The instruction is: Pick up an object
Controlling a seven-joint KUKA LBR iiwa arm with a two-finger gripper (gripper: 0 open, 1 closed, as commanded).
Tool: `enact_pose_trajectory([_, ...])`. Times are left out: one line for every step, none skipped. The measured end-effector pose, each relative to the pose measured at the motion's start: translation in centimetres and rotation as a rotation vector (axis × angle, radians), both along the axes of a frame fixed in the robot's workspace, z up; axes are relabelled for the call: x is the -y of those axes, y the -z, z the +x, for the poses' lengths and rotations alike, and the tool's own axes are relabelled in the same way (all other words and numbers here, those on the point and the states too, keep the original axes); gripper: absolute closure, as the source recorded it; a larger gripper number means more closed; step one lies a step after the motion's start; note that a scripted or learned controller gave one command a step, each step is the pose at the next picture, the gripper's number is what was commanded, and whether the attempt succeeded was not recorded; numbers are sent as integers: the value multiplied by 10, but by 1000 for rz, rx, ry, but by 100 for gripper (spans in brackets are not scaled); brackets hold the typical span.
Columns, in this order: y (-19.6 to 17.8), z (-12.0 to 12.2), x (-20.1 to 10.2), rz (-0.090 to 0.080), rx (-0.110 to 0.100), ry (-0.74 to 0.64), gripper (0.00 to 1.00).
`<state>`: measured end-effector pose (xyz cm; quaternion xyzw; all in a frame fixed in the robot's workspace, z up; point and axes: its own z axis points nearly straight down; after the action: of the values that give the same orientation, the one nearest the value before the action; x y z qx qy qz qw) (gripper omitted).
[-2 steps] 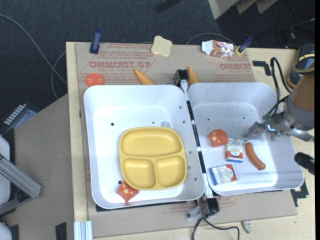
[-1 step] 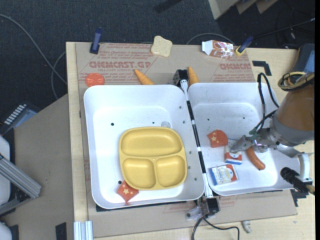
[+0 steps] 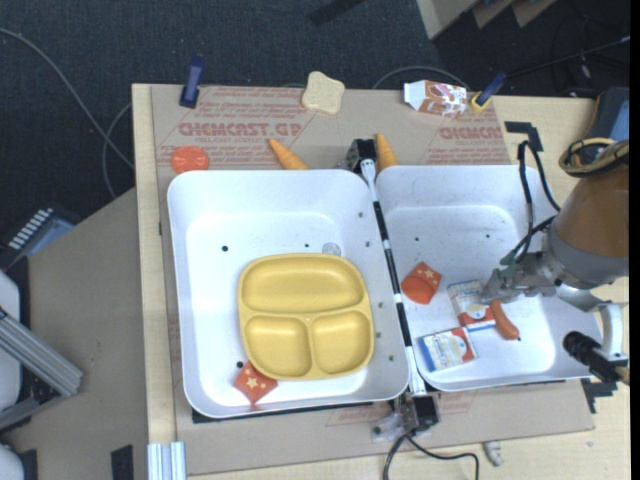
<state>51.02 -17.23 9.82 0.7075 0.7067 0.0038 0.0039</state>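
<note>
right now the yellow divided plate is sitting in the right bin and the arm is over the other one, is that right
Not quite. The camera view shows the yellow divided plate in the left bin, not the right one. The arm reaches over the right bin, where an orange block and a few small packets lie, so the two are over different bins, as you said.

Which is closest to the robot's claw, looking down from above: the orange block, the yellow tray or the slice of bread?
From the gripper:
1. Orange block, same right-hand bin, just left of it.
2. Yellow tray, in the left bin.
3. Bread slice, on the cardboard beyond the bins.
</note>
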Motion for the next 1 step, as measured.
enact_pose_trajectory([-79,-31,-56,0,-10,-2,100])
